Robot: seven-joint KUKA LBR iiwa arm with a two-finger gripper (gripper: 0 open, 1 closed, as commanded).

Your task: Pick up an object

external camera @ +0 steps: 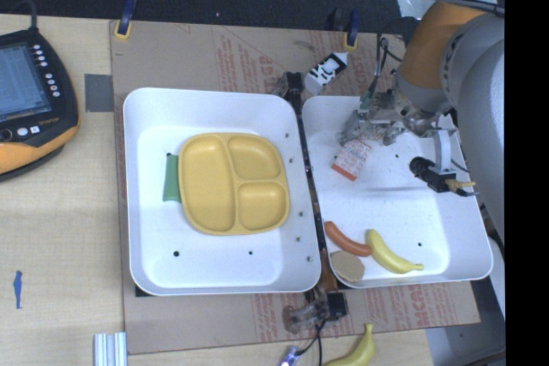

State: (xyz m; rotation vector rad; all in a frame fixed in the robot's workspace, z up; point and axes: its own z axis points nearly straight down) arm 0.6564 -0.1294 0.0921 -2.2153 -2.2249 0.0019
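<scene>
reaching in from the right, the arm (pixel 455 47) keeps its gripper (pixel 367 126) low over the far part of the right bin (pixel 403 184), just above a small packet (pixel 352 159) with a red end, and i cannot tell if it is grasping anything. near the front wall of this bin lie a sausage (pixel 346 240), a banana (pixel 391 253) and a round tan piece (pixel 347 267) close together. the left bin (pixel 146 184) holds a yellow tray (pixel 233 183) lying partly over a green thing (pixel 171 177).
</scene>
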